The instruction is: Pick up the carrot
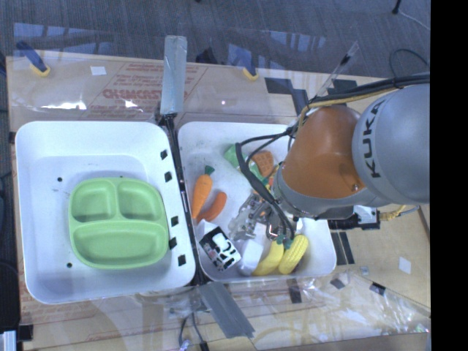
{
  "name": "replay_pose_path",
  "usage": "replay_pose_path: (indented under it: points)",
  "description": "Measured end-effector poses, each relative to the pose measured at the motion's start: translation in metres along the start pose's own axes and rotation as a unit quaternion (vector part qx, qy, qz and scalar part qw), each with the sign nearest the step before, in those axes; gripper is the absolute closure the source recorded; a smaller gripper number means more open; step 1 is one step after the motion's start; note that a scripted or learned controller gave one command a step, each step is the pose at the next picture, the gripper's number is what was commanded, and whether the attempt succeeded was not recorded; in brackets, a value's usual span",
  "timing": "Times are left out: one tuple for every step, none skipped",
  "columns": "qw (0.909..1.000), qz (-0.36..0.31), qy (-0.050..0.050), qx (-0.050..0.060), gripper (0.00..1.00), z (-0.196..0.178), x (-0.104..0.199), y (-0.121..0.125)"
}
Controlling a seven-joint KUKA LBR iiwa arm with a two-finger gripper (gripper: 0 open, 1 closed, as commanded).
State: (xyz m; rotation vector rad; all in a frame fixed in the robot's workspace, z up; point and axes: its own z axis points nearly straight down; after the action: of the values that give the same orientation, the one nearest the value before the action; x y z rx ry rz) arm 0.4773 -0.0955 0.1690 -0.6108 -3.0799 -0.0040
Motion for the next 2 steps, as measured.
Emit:
replay_pose_path:
  points:
    - [1.0, 0.009, 0.0, 0.001, 1.0, 0.0788, -0.103, 0.0446]
    - [1.0, 0.009, -0.001, 0.001, 0.0, 0.0773, -0.1038, 0.0445]
